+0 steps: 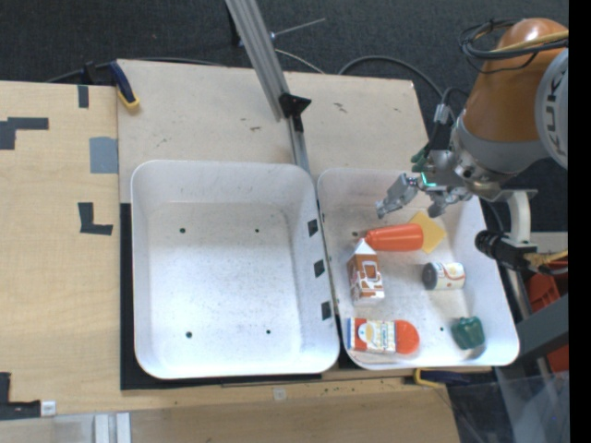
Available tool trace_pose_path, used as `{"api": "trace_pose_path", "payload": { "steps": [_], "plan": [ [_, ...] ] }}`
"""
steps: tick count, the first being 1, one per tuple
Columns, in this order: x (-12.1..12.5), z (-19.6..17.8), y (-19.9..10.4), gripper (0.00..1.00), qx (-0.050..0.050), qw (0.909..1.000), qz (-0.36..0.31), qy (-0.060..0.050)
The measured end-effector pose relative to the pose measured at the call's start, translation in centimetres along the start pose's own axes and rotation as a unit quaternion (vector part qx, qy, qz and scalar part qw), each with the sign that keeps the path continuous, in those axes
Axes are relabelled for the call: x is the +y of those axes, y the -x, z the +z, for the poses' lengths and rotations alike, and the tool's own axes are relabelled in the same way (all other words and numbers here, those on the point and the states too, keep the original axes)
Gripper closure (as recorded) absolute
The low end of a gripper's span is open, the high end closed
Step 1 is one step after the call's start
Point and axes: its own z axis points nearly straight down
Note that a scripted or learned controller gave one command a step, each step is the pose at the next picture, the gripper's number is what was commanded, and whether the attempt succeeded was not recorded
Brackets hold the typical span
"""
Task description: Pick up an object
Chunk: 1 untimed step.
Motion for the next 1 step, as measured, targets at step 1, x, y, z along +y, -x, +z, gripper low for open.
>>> {"api": "trace_pose_path", "payload": {
  "steps": [1],
  "plan": [
    [0.07,-0.20,0.02,0.00,0.000,1.0000,0.000,0.002]
  ]
}}
